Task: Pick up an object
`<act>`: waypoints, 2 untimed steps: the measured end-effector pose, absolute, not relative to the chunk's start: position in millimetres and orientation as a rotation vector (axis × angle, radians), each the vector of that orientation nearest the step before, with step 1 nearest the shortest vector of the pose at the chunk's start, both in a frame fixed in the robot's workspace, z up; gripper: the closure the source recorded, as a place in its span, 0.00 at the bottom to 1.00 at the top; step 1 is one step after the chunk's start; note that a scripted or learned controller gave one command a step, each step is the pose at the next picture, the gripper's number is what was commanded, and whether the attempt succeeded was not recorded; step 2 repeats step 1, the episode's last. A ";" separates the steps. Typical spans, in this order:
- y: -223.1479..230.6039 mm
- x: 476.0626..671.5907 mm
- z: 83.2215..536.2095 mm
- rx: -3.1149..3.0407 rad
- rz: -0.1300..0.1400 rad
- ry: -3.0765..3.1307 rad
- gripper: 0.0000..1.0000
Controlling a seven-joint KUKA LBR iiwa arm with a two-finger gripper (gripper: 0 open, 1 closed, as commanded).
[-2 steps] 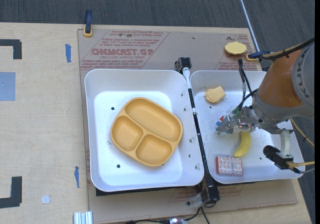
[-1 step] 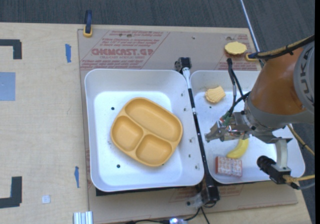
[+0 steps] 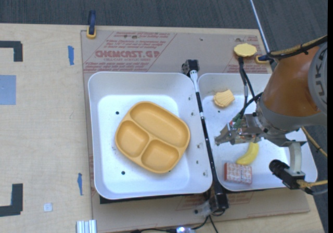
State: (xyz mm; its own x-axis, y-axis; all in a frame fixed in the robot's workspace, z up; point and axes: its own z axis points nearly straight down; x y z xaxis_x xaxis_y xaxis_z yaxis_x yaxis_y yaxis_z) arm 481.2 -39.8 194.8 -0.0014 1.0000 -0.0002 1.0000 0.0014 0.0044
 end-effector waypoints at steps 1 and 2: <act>-39.5 482.7 205.0 2.214 0.008 2.219 1.00; -39.5 482.7 205.0 2.214 0.008 2.219 1.00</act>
